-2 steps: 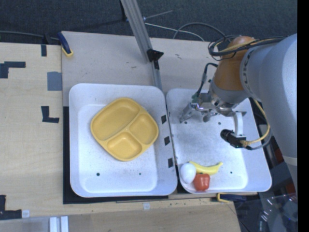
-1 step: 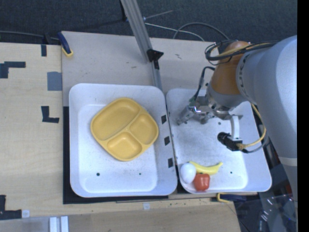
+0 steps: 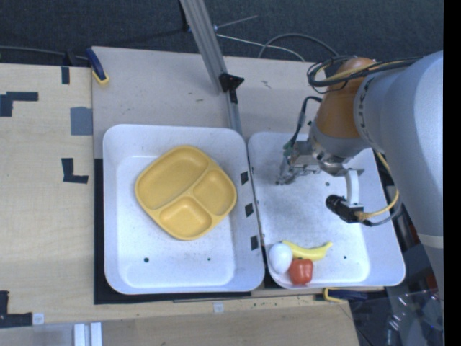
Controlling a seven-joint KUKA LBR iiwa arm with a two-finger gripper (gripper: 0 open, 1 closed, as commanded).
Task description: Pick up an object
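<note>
1. Camera view: the gripper [image 3: 287,173] hangs low over the far part of the right bin [image 3: 374,265]; whether its jaws are apart or together I cannot tell.
2. The banana [image 3: 311,250], white egg [image 3: 279,257] and red pepper [image 3: 302,270] huddle touching at the near wall, well apart from the gripper.
3. Risk, as I judge it: closing here grabs nothing, and a grab at the cluster may slip against the wall.
4. The left bin [image 3: 119,265] bears a yellow divided plate [image 3: 185,191]. The bench [image 3: 43,193] is pale wood, with dark floor beyond.
</note>
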